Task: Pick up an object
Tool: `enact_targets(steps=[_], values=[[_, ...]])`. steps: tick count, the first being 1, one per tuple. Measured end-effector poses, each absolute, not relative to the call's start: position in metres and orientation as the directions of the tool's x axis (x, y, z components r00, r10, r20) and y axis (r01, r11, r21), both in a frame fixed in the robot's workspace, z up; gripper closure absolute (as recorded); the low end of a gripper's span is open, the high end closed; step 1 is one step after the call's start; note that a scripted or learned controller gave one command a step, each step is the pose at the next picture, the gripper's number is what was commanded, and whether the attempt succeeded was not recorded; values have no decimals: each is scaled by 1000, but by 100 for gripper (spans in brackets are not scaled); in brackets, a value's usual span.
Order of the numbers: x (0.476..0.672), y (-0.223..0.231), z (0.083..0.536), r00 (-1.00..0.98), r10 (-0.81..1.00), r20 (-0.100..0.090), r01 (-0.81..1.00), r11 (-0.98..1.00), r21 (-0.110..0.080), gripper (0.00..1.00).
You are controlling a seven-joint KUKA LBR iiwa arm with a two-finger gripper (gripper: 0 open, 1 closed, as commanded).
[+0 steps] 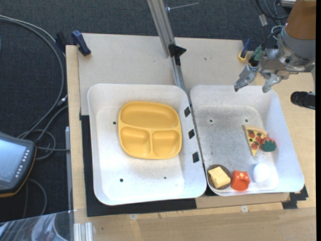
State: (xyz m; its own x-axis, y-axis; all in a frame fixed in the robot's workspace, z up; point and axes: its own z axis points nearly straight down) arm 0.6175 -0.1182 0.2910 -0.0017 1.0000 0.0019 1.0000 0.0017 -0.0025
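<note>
My gripper (255,83) hangs above the back edge of the right bin (225,119), fingers spread open with nothing between them. Well in front of it, toward the bin's right side, lies a pizza slice toy (255,138) with a small green and red piece (270,145) beside it. Along the bin's front edge sit a yellow cheese block (218,176), a red-orange block (241,180) and a white ball (263,173).
The left bin (105,149) holds a yellow divided plate (149,130). A slanted metal post (161,19) rises behind the seam between the bins. Cables and a tablet (12,162) lie off the bench at the left.
</note>
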Motion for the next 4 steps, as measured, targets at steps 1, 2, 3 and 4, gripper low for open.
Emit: enact_targets(steps=[1,2,3,4], values=[[618,-118,291,-2,1000,2,1000,2,-2,0],[612,-114,247,0,1000,1,1000,0,-7,0],[617,-109,202,-1,1000,2,1000,1,-7,0],[609,-107,157,0,1000,2,1000,0,-8,0]])
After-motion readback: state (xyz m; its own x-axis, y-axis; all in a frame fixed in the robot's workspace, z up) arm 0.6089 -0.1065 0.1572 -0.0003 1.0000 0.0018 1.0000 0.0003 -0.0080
